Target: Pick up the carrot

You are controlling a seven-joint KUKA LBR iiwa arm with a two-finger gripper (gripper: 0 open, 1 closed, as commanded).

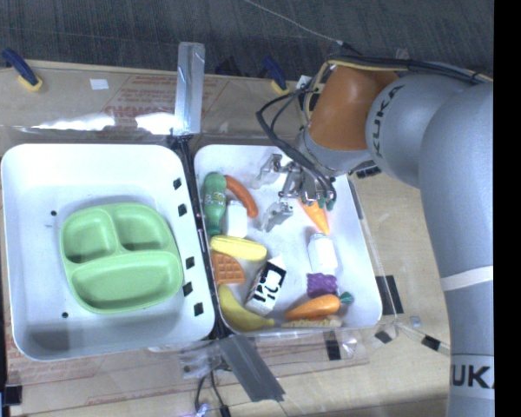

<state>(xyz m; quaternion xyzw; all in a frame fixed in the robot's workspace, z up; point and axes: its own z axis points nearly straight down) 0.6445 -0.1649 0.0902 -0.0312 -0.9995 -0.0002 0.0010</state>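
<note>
From above, the gripper point(288, 191) hangs in the right bin point(365, 259), its grip state impossible to tell (metal parts blur together). Two carrots are visible: one carrot point(317, 215) partly hidden beside it, another point(316, 306) near the front wall. One green tray point(119, 254) occupies the left bin point(17, 233).

A green divided plate point(119, 258) sits in the left bin point(26, 189). The right bin point(369, 268) holds a banana point(239, 313), corn cob point(238, 248), purple grapes point(322, 283) and a white bottle point(322, 253).
</note>
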